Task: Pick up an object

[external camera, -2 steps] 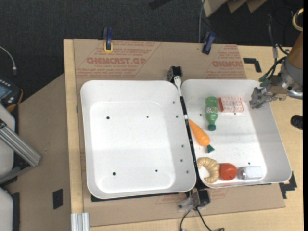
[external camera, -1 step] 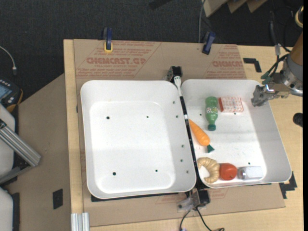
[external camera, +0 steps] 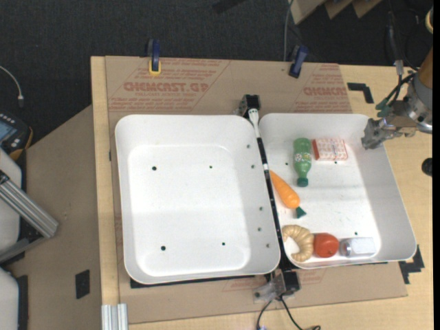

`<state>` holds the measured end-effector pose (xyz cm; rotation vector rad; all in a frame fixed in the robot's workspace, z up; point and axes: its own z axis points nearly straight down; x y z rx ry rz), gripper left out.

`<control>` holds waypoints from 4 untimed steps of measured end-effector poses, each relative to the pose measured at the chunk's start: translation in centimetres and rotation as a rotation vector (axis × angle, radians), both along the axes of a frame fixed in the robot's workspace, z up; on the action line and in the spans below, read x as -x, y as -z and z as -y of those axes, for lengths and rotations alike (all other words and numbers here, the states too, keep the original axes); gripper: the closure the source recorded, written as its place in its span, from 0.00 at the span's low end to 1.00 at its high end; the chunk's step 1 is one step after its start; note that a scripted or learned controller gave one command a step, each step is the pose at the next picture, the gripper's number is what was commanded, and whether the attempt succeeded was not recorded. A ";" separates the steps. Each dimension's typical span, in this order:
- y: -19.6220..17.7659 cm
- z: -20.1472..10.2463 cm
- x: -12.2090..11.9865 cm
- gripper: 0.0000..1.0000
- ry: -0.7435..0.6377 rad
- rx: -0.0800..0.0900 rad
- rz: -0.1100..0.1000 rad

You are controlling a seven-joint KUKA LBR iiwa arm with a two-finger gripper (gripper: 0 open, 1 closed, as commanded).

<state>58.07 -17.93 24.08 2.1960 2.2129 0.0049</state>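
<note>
The right bin (external camera: 385,184) holds several objects. A green bottle (external camera: 302,159) lies near its middle, beside a small red-and-white packet (external camera: 331,150). An orange carrot (external camera: 284,190) lies along the left wall. At the front sit a tan croissant (external camera: 300,240), a red ball-like item (external camera: 326,245) and a clear bottle (external camera: 359,247). My gripper (external camera: 373,135) hangs at the bin's far right rim, apart from all of the objects, with nothing seen in it.
The left bin (external camera: 137,184) stands beside the right one, on a brown board (external camera: 206,81) held by two clamps at the back. The arm's wrist (external camera: 421,102) comes in from the right edge. Cables hang at the back right.
</note>
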 end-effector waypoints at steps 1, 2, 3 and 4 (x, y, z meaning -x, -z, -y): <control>-1.1 0.0 -0.1 1.00 0.000 0.002 0.004; -2.1 0.0 -0.1 1.00 -0.001 0.005 0.007; -3.1 0.1 -0.2 1.00 -0.001 0.007 0.011; -4.1 0.1 -0.3 1.00 -0.002 0.010 0.014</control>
